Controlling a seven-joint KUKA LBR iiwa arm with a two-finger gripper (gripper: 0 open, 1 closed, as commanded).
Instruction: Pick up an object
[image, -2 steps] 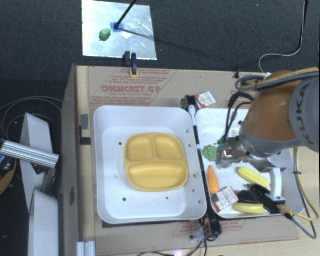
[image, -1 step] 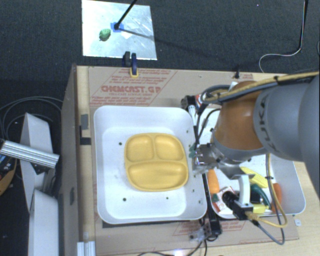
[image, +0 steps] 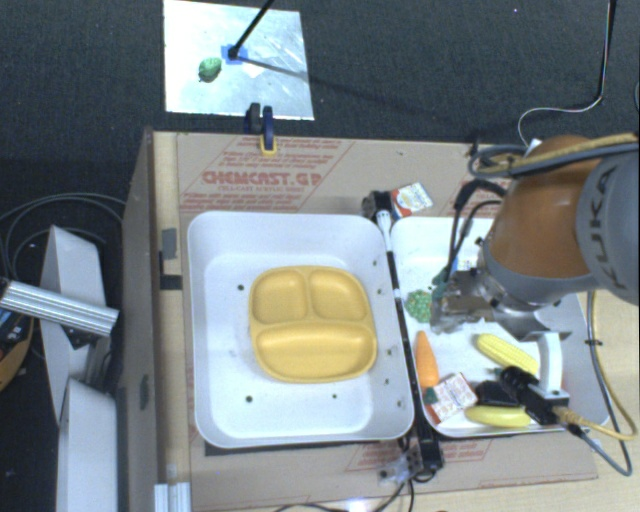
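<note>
Arm (image: 560, 215) low over right bin (image: 425, 235), jaws' state impossible to tell, beside green broccoli piece (image: 419, 303), carrot (image: 427, 360) nearer, yellow plate (image: 310, 322) in left bin (image: 220, 240).

Both white bins (image: 210, 330) look like smooth, glossy plastic, as does the yellow divided plate (image: 310, 325). The bench sheet (image: 300, 175) seems matt brown cardboard; the far panel (image: 270, 85) possibly shiny metal.
</note>
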